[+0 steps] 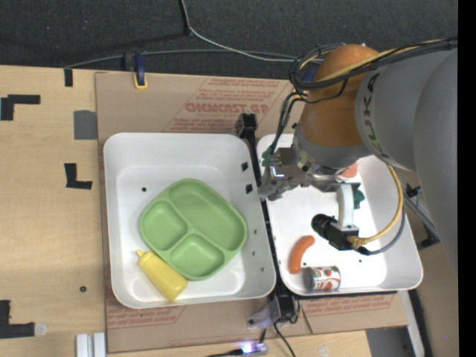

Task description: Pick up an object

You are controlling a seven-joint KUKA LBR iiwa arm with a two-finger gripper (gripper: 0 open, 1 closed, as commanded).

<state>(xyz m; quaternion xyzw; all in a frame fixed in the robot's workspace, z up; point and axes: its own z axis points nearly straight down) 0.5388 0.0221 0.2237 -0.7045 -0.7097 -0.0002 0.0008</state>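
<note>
Gripper (276, 180) sits low at the left side of the right bin (407, 272), just beside the wall it shares with the left bin (178, 151). The arm (416, 103) comes in from the right and bends down over the right bin's upper half, its orange band (338, 88) uppermost and the wrist pointing steeply toward the bin floor. Whether the gripper is spread or closed cannot be told from this angle, and nothing can be seen in its grasp.

In the right bin, an orange sausage (300, 253) lies tilted near the front, and a red-and-white can (322, 278) lies on its side just beside it, against the front wall. Both are apart from the gripper, nearer the front. A red and teal item (355, 184) shows partly from under the wrist.

In the left bin, a green divided plate (193, 227) lies flat in the middle, with a yellow bottle (161, 275) on its side touching the plate's front-left edge.
</note>
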